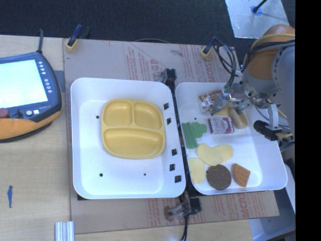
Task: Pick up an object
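My gripper [224, 102] reaches down into the far part of the right bin [268, 159], from the grey arm with its orange band [266, 59] at the right. It hangs just over a brown and white wrapper [206, 100] and a tan bread roll [238, 117]. A small pink packet [220, 125] lies just in front of it. Nearer the camera lie a green toy piece [192, 133], pale yellow chips [213, 153], a round brown cookie [218, 176] and an orange cracker [241, 174]. Nothing is visibly lifted.
The left bin [85, 134] holds a yellow divided plate [133, 128]. A black divider with clips [173, 129] runs between the bins. A teach pendant [25, 94] lies on the bench at the far left. Cables [225, 54] hang by the arm.
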Robot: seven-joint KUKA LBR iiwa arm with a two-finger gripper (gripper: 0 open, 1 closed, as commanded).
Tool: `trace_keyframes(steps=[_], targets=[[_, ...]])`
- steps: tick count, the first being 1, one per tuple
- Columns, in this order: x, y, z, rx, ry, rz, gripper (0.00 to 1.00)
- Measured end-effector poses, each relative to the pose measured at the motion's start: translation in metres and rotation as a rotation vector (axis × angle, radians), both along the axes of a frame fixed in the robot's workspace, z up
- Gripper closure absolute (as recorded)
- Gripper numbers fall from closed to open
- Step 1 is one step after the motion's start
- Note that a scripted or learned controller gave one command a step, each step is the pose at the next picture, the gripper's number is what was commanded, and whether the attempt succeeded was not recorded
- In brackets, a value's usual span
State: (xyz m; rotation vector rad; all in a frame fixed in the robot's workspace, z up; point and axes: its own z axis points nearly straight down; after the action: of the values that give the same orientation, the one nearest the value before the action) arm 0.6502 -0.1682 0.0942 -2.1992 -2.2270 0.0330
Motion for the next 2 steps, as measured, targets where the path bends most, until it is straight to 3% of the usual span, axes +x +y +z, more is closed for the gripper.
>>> trace_keyframes(steps=[1,2], targets=[[-0.072,-0.006,0.000,0.004,-0.022,-0.010,0.00],[0.005,0.034,0.015,0.005,0.000,0.001,0.00]])
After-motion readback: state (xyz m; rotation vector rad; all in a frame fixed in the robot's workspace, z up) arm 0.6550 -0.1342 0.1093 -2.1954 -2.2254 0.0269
